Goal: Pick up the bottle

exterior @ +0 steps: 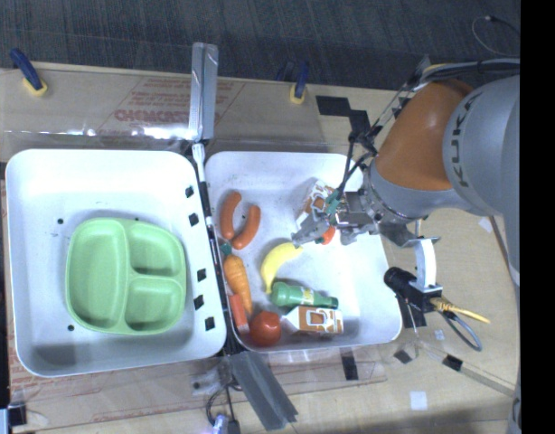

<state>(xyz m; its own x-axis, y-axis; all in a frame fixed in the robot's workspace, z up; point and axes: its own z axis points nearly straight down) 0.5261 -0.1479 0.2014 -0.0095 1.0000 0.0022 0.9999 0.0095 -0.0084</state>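
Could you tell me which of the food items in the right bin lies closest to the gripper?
The banana: it lies just below-left of the gripper, while the sausages, carrot and tomato sit farther off.

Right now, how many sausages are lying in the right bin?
2. Both reddish-brown toy sausages lie side by side near the right white bin's left wall: one nearer the wall, the other just right of it. Others may be hidden under the arm.

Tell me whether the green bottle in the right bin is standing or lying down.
Lying down. The green bottle rests on its side on the floor of the right bin, long axis running left to right, between the banana and the carton.
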